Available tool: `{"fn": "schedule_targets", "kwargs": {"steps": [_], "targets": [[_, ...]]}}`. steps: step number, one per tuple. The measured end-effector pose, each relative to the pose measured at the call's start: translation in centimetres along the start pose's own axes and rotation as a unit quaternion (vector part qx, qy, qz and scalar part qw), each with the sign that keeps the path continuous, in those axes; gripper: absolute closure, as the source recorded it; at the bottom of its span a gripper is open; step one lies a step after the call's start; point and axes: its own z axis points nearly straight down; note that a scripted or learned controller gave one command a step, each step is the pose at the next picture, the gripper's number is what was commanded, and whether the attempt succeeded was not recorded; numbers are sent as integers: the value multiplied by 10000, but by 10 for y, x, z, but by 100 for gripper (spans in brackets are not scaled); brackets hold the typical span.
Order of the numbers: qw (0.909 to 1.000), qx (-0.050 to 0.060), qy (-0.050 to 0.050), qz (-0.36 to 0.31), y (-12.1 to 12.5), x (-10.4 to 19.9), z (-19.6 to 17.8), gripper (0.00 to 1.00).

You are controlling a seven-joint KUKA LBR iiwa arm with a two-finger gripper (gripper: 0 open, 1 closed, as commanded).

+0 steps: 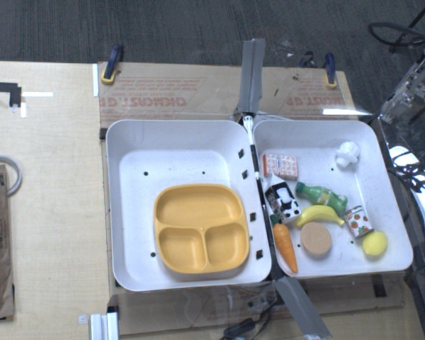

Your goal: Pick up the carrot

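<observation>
Lying against the left wall of the right bin (382,154) near its front corner, the carrot (285,247) touches the round cookie (316,239) and sits below the cow toy (284,200), so a descending grasp risks striking the wall or catching a neighbour.

At the upper right edge of the frame we saw a pale grey, blurred stretch of the arm (413,91), slanting down toward the left; we could make out no more.
</observation>
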Motion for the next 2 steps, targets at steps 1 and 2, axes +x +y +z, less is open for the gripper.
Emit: {"fn": "schedule_targets", "kwargs": {"steps": [1, 2], "targets": [[9988, -3, -3, -490, 6, -8, 26, 100], [9690, -11, -22, -2472, 9, -12, 10, 100]]}}
